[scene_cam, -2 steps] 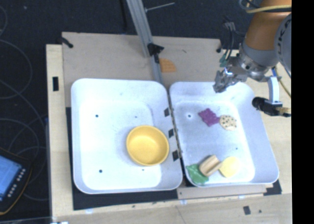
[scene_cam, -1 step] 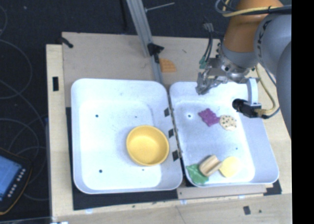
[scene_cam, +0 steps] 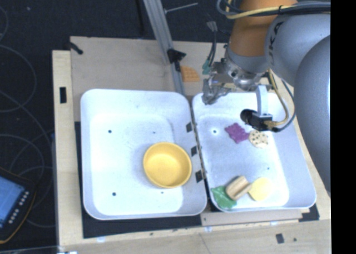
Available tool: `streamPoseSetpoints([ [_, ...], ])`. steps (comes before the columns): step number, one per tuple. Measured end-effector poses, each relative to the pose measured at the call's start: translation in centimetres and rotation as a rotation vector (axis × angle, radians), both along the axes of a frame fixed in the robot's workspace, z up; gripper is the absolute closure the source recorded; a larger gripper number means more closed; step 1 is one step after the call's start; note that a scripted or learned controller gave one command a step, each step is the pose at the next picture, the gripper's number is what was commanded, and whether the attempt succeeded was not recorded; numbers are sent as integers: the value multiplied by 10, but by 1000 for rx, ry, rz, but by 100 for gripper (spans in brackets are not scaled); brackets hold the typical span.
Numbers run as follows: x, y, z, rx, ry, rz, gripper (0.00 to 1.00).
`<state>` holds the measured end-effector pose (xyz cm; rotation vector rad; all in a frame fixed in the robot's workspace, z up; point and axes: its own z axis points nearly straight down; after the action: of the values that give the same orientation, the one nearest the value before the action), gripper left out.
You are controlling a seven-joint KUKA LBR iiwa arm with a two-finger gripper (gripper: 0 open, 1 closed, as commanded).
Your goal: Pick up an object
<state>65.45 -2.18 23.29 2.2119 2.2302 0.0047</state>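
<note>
The gripper (scene_cam: 210,96) hangs over the far left corner of the right bin (scene_cam: 289,153), likely poised to drop toward a target; whether it is spread or pressed together I cannot tell. Candidates lie apart: a purple piece (scene_cam: 236,132) and a spotted die (scene_cam: 258,138) mid-bin, a tan block (scene_cam: 236,187), yellow lump (scene_cam: 260,189) and green piece (scene_cam: 221,196) crowding the near edge. A yellow bowl (scene_cam: 167,164) sits in the left bin (scene_cam: 105,153)

I see open floor across the middle of the right bin (scene_cam: 278,161); a purple piece (scene_cam: 236,133) and a die (scene_cam: 258,139) sit further back, and a wooden block (scene_cam: 236,187), a yellow piece (scene_cam: 260,189) and a green piece (scene_cam: 222,198) crowd its near edge.
</note>
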Motion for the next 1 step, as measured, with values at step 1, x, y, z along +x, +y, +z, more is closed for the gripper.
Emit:
streamPoseSetpoints([
  [1, -2, 46, 9, 1, 0, 0, 100],
])
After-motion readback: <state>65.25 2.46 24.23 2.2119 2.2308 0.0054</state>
